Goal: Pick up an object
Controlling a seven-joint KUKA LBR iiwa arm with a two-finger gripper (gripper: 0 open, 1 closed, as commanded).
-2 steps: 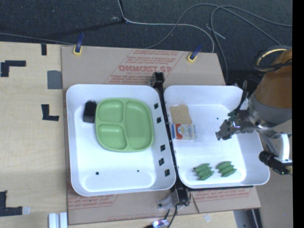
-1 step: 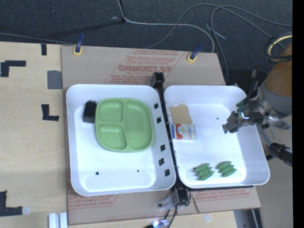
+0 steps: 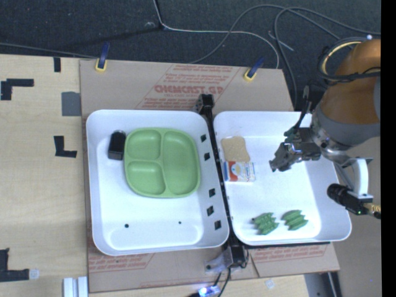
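Two green pods [image 3: 279,221] sit below my gripper [image 3: 279,162]; can't tell its opening, grasp nothing, so I'd descend next.

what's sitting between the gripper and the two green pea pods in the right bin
Nothing: in the camera view, only bare white floor of the right bin separates the gripper from the two green pea pods.

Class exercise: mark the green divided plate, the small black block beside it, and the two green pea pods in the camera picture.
green divided plate [image 3: 162,163], camera view, where its dividers meet.
small black block [image 3: 116,145], camera view, its top face.
green pea pods [image 3: 266,223], camera view, middle of the left-hand pod; the other lies just to its right.
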